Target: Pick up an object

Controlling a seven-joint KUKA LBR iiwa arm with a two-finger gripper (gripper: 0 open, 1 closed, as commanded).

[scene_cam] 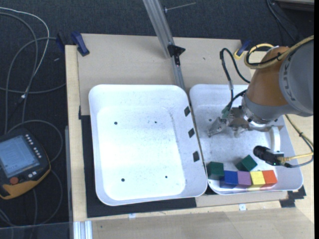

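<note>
- Dark carpet surrounds the desk, a pale board bearing two shallow white bins side by side; a pendant with a screen lies on the floor at the left among loose cables.
- The left bin has only a speckled white floor, so every candidate for the pick lies in the right bin.
- A row of small blocks sits against the right bin's near wall: a dark green block, a blue block, a purple block, a yellow block and an orange block, touching in a line, likely settled there because the wall stops them.
- A second green block rests just behind the row, turned at an angle to it.
- The row's long axis runs left to right along the near wall; each block is roughly cubic, with no clear long axis of its own.
- The tool hangs low over bare bin floor, well apart from the blocks, reaching leftward from the arm.
- Its metal fingers look spread a little with nothing between them; no block is gripped.
- A judgement: the pick is not yet made, and the tight row leaves little finger room.
</note>
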